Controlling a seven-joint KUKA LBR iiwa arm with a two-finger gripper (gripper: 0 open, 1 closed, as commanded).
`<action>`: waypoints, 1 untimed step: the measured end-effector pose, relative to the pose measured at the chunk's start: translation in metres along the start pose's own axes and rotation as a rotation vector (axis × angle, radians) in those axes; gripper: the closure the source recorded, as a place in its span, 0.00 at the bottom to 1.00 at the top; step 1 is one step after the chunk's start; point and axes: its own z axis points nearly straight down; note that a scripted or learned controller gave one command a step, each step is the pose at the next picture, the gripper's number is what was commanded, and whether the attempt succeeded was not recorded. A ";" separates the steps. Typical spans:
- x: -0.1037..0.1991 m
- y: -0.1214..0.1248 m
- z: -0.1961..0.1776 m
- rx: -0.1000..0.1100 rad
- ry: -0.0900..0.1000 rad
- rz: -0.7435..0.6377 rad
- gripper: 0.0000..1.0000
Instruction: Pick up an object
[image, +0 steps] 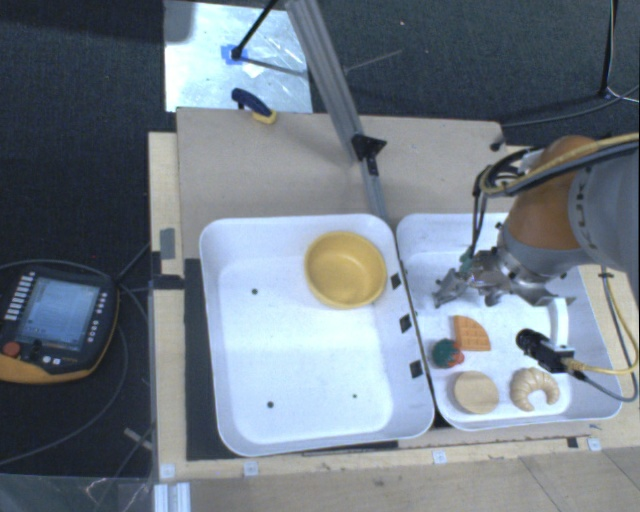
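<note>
Grey arm (600, 210): it enters from the right of the camera view, smooth metal body, with a rounded orange band (548, 205) above the wrist; the wrist bends down over the right bin.
Gripper (452, 288): dark grey metal, it hangs low over the upper part of the right bin, pointing toward the left wall of that bin.
Fingers: too small and too dark to read, I cannot tell how wide they stand; no object is seen between them.
Right bin (425, 235): shallow, white, smooth plastic with rounded corners.
Waffle piece (470, 333): orange-brown, flat, quarter-round shape, just below the gripper and apart from it.
Green and red piece (446, 351): small, rounded, just beside the waffle piece on its left.
Round biscuit (474, 391): pale beige, flat disc, near the front wall of the right bin.
Croissant (534, 387): light tan, curved and ridged, beside the round biscuit on its right.
Left bin (290, 400): same white plastic, larger.
Yellow bowl (345, 268): matte, round, in the upper right corner of the left bin.
Surface (260, 165): flat beige board under both bins.
</note>
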 end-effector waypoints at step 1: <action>0.000 0.002 -0.013 -0.006 -0.001 0.000 1.00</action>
